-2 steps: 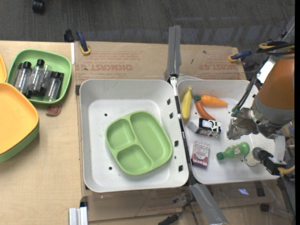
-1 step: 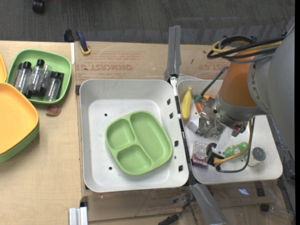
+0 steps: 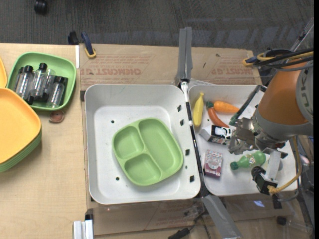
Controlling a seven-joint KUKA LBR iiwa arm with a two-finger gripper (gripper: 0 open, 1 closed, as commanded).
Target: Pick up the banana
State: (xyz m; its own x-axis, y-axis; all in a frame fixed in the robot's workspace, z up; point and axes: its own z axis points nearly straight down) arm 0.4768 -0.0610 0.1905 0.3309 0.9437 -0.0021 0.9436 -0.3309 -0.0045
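The banana [image 3: 198,110] is yellow and lies upright along the left wall of the right bin [image 3: 219,185]. My gripper [image 3: 239,141] hangs over the middle of that bin, to the right of and below the banana and apart from it. The grey wrist and the orange band [image 3: 285,103] hide much of it. Nothing shows between its fingers.
Beside the banana lie an orange carrot [image 3: 225,106] and a red pepper [image 3: 216,117]. A small black-and-white packet [image 3: 219,133], a red-and-white box [image 3: 213,163] and a green bottle [image 3: 248,161] lie lower in that bin. The left bin [image 3: 99,133] holds a green divided plate [image 3: 147,151].
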